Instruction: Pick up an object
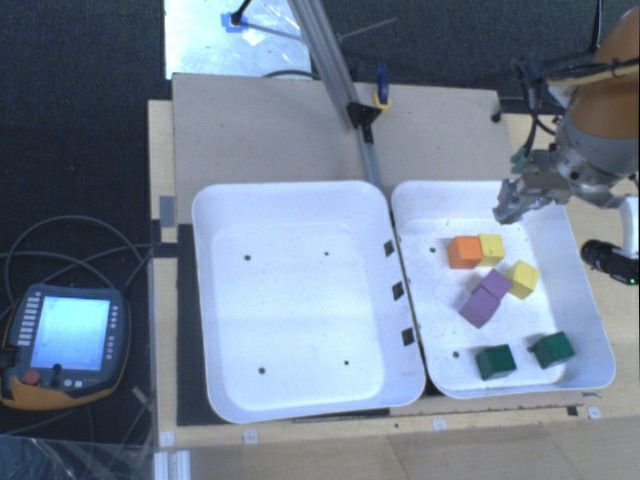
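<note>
Several small blocks lie in the right bin. An orange block touches a yellow block. A second yellow block sits beside two purple blocks. Near the front rim rest two dark green blocks. My gripper hangs over the far part of the right bin, above and to the right of the orange and yellow pair, with nothing seen between its fingers.
The left bin lies beside the right one, joined by dark clips. A slanted metal pole rises behind the bins. A teach pendant with cables sits on the floor at the left.
</note>
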`<state>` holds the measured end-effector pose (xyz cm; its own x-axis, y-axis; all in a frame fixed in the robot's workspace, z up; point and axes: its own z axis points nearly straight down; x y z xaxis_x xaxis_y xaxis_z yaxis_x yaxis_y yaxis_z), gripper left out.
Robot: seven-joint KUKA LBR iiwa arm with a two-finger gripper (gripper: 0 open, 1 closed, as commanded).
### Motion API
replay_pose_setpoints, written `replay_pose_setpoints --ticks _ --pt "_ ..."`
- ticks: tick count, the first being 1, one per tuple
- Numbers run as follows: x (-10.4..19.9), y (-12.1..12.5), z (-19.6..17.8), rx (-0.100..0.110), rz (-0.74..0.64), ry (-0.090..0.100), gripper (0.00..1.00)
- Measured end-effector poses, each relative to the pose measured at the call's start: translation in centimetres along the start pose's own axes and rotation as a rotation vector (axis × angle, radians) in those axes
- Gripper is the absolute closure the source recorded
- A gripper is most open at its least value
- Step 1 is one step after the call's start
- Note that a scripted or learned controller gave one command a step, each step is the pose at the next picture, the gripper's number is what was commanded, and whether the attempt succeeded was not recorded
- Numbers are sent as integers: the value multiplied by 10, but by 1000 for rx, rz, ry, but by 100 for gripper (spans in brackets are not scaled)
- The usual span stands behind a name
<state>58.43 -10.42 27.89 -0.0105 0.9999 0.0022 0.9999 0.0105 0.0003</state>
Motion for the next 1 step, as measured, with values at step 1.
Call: replay_pose_setpoints --ticks 1 --pt "57 -17 5 -1 0 0 100"
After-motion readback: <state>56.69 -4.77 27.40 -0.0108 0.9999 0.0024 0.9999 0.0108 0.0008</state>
